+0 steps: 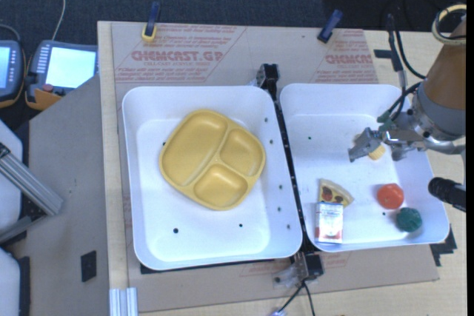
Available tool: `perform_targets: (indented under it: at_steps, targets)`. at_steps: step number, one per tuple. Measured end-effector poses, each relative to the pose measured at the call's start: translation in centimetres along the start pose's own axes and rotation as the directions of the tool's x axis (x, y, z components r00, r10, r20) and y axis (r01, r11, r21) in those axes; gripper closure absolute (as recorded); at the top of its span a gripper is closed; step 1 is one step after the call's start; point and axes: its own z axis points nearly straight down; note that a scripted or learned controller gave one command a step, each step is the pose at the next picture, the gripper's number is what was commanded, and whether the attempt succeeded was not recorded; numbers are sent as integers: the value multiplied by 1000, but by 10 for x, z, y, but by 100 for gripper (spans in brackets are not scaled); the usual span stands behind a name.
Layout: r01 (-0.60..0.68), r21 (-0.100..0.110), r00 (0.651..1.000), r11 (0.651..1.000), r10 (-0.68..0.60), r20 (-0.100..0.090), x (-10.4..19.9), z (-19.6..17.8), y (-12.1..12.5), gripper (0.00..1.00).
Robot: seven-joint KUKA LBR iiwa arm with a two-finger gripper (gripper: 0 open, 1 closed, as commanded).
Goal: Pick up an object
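**Jaws low in the right bin, beside a small yellow piece**

At the far left, off the worktop (111, 159), a handheld screen unit (63, 66) sits with its display lit. The worktop is covered with brown printed board, clamped at its far edge by a blue-and-yellow clamp (152, 22) and a dark blue clamp (330, 25).

The left bin (141, 218) holds a yellow divided plate (212, 158), lying flat and turned at an angle, with three compartments. It lies near the middle of the bin, apart from every wall.

Along the seam between the two bins runs a black strip with a black clip (268, 75) at its far end.

The right bin (311, 107) holds the small things. Near its front left lies a toy pizza slice (334, 193), and just in front of that, touching or nearly so, a small red-and-white carton (329, 222). Further right are an orange-red ball (390, 196) and, just beside it toward the front right corner, a dark green ball (408, 219).

The gripper (368, 146) reaches in from the right, under the orange band of the arm (448, 81), low over the middle of the right bin. A small pale yellow object (377, 152) sits right at its grey tip. Whether the jaws are spread, pressed together, or pinching that piece, I cannot tell from this angle.
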Motion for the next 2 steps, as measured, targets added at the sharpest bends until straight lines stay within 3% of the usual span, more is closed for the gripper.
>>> perform_targets:
  at_steps: [2]
  targets:
    - [1,3,1000,1000,-1,-1,14,108,-8,0]
